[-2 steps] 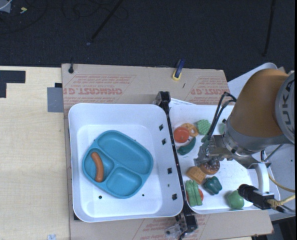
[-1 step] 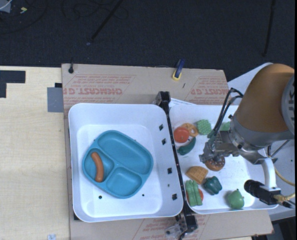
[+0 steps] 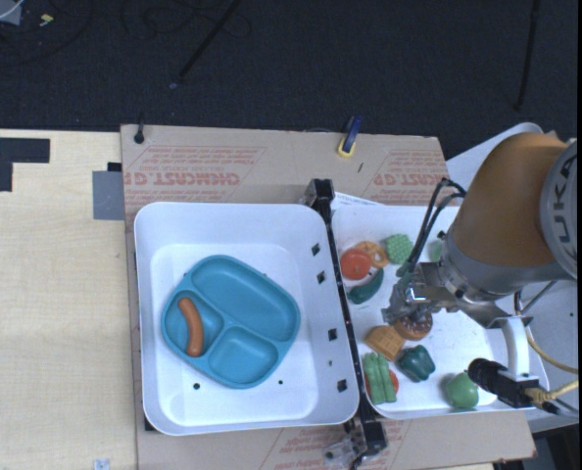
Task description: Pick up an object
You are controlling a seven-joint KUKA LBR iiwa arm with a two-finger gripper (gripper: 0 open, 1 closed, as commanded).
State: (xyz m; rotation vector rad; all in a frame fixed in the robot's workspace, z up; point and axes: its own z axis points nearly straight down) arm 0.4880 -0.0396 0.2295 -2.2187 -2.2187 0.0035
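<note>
Two shallow white bins sit side by side on a sheet of printed cardboard (image 3: 271, 169), which lies over a pale wooden bench (image 3: 46, 292); behind it the floor is dark, with loose cables trailing across. The left bin (image 3: 159, 233) carries one blue divided plate (image 3: 234, 321), and in the plate's left compartment lies one orange sausage (image 3: 191, 325). The right bin (image 3: 467, 346) is the busy one, crowded with toy food. The arm, grey with its orange band (image 3: 507, 204), comes in from the right, and the gripper (image 3: 409, 306) is down low among the toys near the middle of that bin; whether anything is in its grasp cannot be told from up here. Just under it sits a brown round piece (image 3: 415, 327), touching or nearly so. Counting the toys: one red tomato (image 3: 356, 262) with an orange piece behind it, one dark green cucumber (image 3: 367, 288), one light green leafy piece (image 3: 399, 247), one tan bread piece (image 3: 385, 341), one dark green pepper (image 3: 417, 362), one green-and-red piece (image 3: 379, 378), one green apple (image 3: 460, 390).
</note>
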